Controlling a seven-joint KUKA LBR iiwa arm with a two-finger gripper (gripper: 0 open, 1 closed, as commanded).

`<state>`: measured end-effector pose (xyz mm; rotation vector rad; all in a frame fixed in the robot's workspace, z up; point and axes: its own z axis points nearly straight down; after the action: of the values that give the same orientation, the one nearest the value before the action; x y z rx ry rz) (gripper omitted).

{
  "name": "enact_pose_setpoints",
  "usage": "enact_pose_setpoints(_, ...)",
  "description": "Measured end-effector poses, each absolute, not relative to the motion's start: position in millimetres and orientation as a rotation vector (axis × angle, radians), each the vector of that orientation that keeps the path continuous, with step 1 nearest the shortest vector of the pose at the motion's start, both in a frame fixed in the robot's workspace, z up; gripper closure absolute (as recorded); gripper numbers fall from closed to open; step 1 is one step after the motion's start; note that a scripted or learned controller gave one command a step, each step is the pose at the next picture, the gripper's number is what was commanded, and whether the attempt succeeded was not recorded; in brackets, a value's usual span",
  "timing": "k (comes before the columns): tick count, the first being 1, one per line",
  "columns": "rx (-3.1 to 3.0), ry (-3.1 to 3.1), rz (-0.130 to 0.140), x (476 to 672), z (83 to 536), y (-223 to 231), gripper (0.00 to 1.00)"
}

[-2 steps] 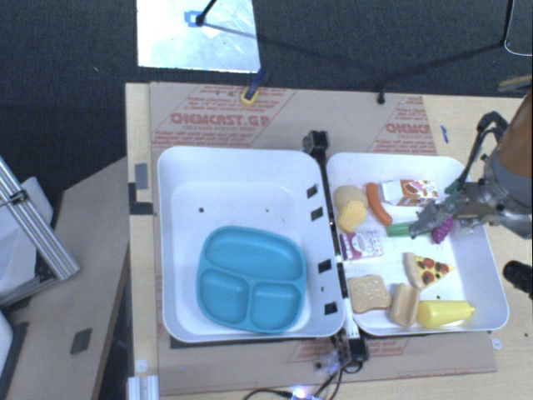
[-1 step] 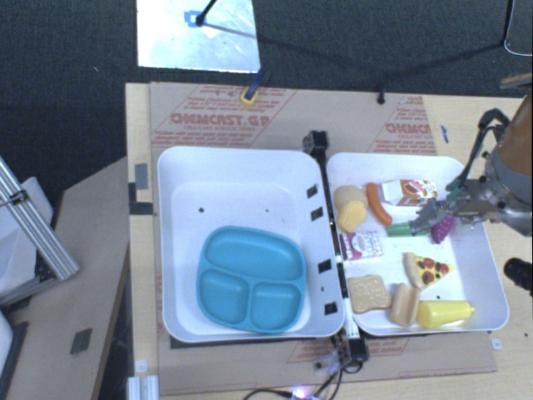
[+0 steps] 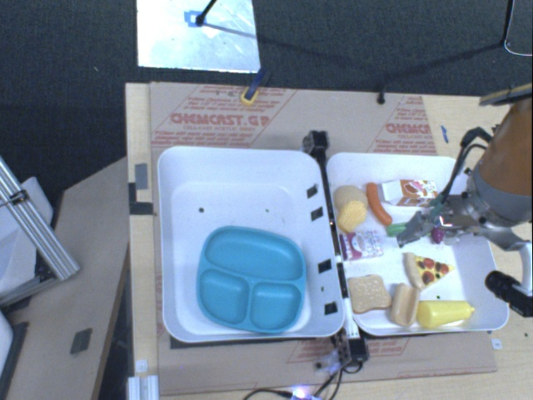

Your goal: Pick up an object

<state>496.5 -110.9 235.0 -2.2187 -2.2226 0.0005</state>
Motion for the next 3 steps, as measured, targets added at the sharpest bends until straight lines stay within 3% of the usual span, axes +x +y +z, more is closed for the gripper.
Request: enact_pose_setpoints(3,-2.233,-2.227,-0.003,513.1,88.2,-127.1,0.00)
